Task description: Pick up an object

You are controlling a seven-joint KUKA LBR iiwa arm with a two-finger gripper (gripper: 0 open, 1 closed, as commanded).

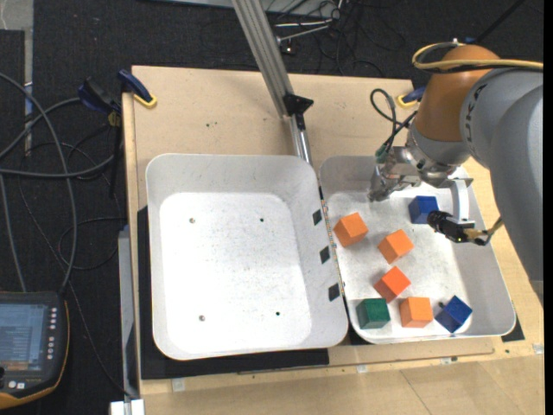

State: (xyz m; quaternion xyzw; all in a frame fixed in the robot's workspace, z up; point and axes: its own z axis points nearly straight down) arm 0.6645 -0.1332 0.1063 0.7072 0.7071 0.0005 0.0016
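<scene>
Camera view shows no legible writing. The gripper [381, 190] hangs at the right bin's [494, 277] twelve o'clock end, its state impossible to tell. Nearest orange cube [351, 228] sits at its seven o'clock, apart, edges turned diagonally, no long axis.

You have two white bins [233, 253], speckled with fine dark flecks, on a tan table [216, 102]. In the right bin you see four orange cubes [351, 228], one green cube [374, 313] and two blue cubes [453, 313]. The arm [510, 119] is grey with an orange band [449, 93].
</scene>
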